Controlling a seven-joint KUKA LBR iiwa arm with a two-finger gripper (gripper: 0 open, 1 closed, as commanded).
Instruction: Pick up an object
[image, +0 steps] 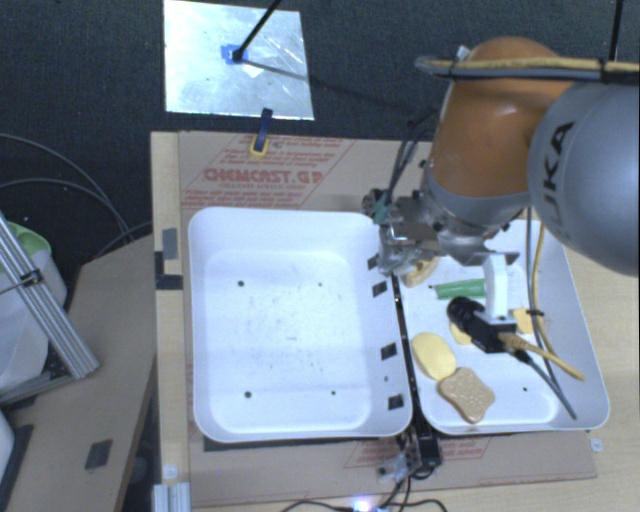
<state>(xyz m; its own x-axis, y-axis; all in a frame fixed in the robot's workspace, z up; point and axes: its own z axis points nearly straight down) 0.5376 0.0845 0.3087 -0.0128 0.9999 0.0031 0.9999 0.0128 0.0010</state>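
Observation:
My gripper (398, 255) hangs low over the far left corner of the right bin (580, 400), close to the divider between the two bins. A pale tan piece (426, 270) peeks out just beside it, partly hidden by the wrist. A green stick-like object (460, 290) lies a little to the right. Nearer the front lie a yellow oval object (434, 355) and a tan biscuit-shaped object (467, 394). A small yellow-orange piece (523, 321) sits further right. The big orange and grey wrist covers the back of this bin.
The left bin (200, 330) stands alongside, its right wall touching the right bin. Both rest on a cardboard sheet (270, 170). A shiny metal plate (238, 60) lies behind the bench.

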